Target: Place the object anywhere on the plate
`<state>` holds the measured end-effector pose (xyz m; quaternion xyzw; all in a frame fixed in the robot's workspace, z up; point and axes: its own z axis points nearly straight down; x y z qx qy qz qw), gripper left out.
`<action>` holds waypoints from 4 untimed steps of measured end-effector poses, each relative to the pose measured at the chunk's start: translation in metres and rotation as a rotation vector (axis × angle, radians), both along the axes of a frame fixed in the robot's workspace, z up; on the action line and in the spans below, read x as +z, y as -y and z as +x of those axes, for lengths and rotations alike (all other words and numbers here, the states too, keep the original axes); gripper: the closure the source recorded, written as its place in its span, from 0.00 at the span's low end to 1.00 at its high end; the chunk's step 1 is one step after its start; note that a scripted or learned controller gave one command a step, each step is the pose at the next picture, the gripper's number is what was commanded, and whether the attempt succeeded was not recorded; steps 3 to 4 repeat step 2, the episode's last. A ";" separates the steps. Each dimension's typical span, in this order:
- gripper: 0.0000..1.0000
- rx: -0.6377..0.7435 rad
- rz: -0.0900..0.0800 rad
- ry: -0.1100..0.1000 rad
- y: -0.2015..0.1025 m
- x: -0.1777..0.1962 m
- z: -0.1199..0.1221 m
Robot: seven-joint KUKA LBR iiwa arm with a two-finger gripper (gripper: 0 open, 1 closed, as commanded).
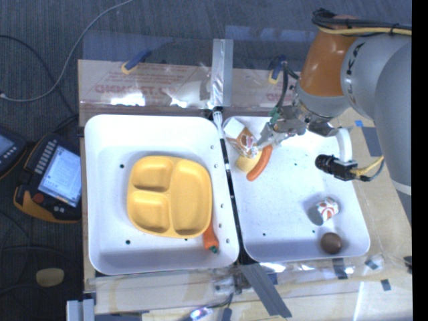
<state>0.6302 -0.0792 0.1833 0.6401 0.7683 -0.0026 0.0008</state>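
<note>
Yellow plate [168, 196] and carrot [210, 238] in left bin [107, 139], sausage [259, 163] in right bin [348, 199], fingers [266, 136] state unclear

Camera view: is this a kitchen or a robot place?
Probably a robot lab, not a kitchen: a big arm reaches over two white bins, cables trail on the carpet, and a control pendant lies beside the bench.

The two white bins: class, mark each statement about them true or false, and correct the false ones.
1. The yellow plate lies in the left bin. True.
2. A carrot rests on the plate. False: it lies beside the plate's rim, on the bin floor.
3. The tool hangs over the right bin. True.
4. The brown ball sits in the left bin. False: it is in the right bin.
</note>
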 end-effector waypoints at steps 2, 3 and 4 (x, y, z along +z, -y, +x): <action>0.00 0.140 0.005 -0.001 -0.113 0.000 -0.071; 0.00 0.140 0.005 -0.001 -0.113 0.000 -0.071; 0.00 0.140 0.005 -0.001 -0.113 0.000 -0.071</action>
